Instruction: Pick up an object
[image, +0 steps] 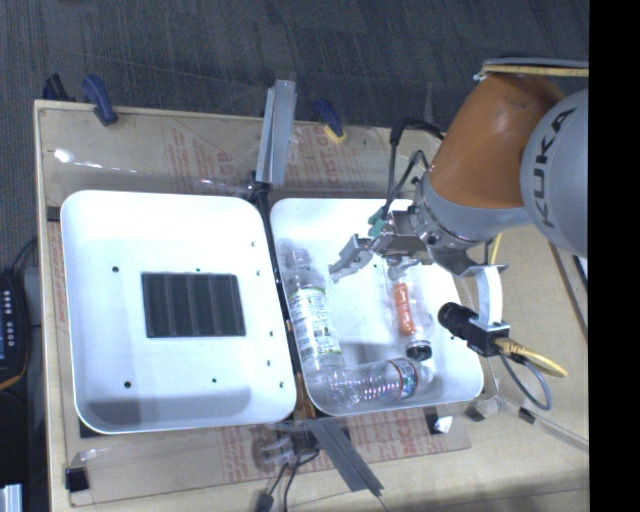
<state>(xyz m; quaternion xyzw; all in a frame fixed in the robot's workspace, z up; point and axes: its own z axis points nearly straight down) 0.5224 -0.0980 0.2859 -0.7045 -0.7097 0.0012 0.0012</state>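
One view, from above. Right bin (455, 385) holds 3 items: a clear bottle (311, 312) w/ label along the left wall, long axis approx 12–6; a crushed bottle (365, 383) across the near wall, axis 9–3; a small orange tube (405, 312) w/ dark cap, axis 12–6. Gripper (372, 250) hangs over the bin's far part, fingers spread, nothing btwn them. The tube lies at approx 4–5 o'clock from it, near; probably the closest pick. Left bin (85, 300) carries a dark grille (193, 304).
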